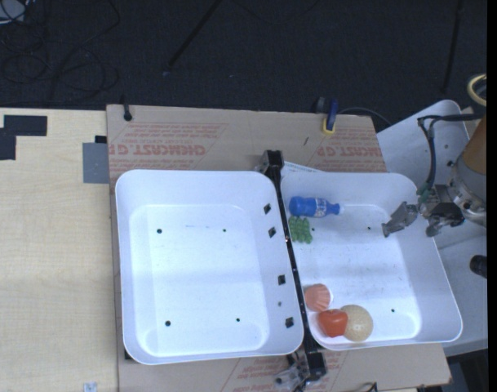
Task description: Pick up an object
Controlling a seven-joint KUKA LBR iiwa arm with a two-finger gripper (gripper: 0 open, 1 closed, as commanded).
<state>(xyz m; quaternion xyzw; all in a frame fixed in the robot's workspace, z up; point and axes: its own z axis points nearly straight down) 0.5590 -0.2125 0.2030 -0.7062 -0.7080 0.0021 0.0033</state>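
Right bin (428, 300) holds 5 objects, none lifted. 1 blue bottle (313, 207) lying on its side at the bin's upper left, cap pointing to frame right. 1 small green item (301, 232) just below it, touching or nearly touching the bin's left wall. Lower left corner of the bin: cluster of 3 round pieces – 1 pale pink/orange one (317, 296), 1 red one (333, 322) just below it, 1 cream ball (358, 322) touching the red one on its right side.

Gripper (417, 218) sits at the bin's upper right rim, well apart from every object. 2 fingers spread, nothing between them. Left finger (397, 219) hangs over the bin floor; the other is by the rim. Arm enters from frame right, orange band partly visible at the edge.

Left bin (134, 219): 1, white, only small dark marks on its floor. 2 bins total, side by side, touching along a black centre divider (282, 243). Both rest on a cardboard sheet (199, 141) on the light wood desk (44, 260). 1 blue-and-yellow clamp (330, 117) at the cardboard's upper edge.
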